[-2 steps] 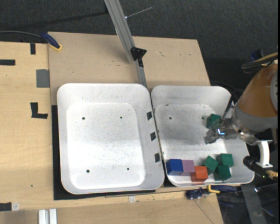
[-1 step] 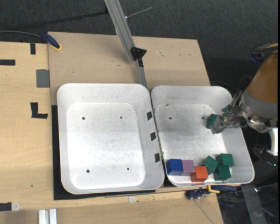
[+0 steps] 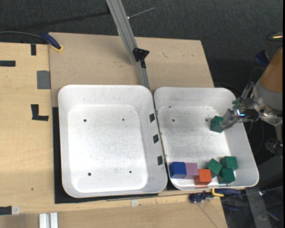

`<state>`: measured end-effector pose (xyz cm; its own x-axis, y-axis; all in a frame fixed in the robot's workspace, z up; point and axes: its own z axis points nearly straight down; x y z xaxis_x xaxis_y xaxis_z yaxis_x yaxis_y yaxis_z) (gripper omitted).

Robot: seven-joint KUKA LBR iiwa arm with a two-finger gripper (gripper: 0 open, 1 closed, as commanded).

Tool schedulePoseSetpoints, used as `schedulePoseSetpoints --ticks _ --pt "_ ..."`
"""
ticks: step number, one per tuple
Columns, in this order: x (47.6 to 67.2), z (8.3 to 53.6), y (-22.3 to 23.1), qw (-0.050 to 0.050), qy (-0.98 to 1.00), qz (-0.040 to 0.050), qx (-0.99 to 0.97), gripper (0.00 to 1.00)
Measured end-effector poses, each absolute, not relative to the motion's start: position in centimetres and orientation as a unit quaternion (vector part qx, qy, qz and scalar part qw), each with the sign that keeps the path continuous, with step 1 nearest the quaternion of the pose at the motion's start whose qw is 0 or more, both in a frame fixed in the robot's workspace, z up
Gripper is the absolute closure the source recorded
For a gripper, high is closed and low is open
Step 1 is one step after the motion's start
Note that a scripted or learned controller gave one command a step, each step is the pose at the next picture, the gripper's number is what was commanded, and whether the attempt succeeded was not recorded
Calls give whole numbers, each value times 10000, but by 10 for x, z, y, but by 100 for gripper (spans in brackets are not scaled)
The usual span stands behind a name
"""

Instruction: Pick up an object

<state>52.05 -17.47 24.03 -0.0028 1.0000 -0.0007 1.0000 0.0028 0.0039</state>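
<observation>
One green block [image 3: 216,124] sits at the tip of the jaws [image 3: 223,122] in the right bin [image 3: 180,101], near its right wall, and you can see it apart from the other blocks. Whether the jaws are clenched on it or only touching it, I cannot tell from this slanted view, so I judge the pick as perhaps begun but not proven; the clear lift is left for you to confirm. The block looks small, dark green, cube-like and a little tilted. Along the near edge of the same bin lie a blue block [image 3: 177,169], a purple block [image 3: 191,169], an orange block [image 3: 204,175] and three more green ones.
</observation>
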Motion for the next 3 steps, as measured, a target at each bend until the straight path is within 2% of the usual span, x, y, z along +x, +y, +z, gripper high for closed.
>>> schedulePoseSetpoints --ticks 3 --pt "578 240 -21 -7 7097 5 7045 100"
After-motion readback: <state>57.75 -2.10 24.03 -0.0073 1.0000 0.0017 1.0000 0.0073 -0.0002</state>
